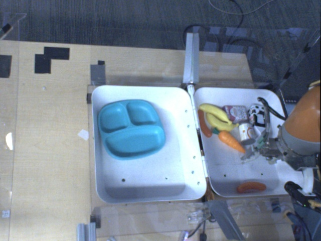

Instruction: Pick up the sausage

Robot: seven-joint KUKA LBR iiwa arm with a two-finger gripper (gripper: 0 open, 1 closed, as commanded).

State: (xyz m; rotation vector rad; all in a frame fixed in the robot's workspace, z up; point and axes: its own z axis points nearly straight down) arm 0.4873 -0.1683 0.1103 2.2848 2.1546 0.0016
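The sausage [251, 187] is lying by the right bin's [220, 185] lower edge, bare floor around it; the gripper [255, 149] is being held above, empty, its state unclear.

– Where am I looking from?

– I have one fixed camera above the bench [50, 134], looking down at a slant. The far side of the bench sits at the top of my picture, with dark floor beyond it, and the near edge runs along the bottom.

– How close?

– Middling. I take in both white bins whole: the left bin [150, 185] sits near the centre, the right bin [225, 182] beside it toward my right edge. A wide stretch of bare bench fills my left.

– And the arm [303, 122]?

– It comes in from my right, cut off by the picture's edge, over the right bin
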